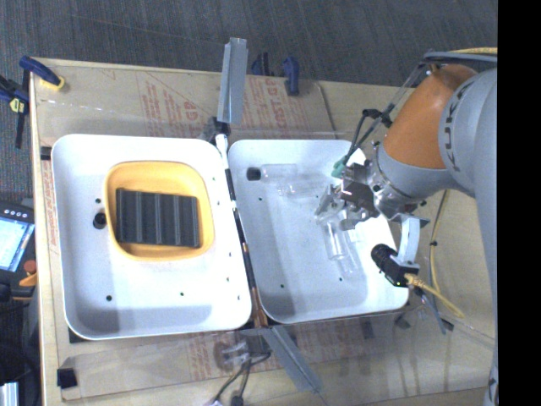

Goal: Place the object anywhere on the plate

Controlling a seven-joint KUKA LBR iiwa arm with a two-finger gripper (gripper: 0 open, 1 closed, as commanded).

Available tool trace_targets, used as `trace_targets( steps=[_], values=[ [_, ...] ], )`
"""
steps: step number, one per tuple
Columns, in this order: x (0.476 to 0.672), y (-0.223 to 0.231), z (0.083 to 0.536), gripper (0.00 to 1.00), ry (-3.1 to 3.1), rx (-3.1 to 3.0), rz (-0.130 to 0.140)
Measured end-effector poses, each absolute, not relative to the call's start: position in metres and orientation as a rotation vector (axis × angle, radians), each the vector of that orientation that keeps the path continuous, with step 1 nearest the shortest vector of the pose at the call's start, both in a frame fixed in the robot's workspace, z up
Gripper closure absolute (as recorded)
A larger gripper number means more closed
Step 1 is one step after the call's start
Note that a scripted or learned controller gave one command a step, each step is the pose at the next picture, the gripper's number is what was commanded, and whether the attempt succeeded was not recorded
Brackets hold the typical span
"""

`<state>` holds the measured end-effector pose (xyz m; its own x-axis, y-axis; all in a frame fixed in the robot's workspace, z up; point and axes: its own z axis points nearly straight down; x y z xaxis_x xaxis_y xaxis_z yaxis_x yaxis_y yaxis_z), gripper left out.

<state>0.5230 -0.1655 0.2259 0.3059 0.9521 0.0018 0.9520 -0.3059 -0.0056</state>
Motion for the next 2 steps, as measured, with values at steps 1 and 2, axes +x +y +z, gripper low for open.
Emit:
trace_targets(
  steps=[1, 2],
  values=[
    [0.549, -0.090, 0.253, 1.00, -1.932, -2.472, 0.004],
    [0.594, -0.032, 0.219, 1.00, -2.113, -2.321, 0.004]
  ],
)
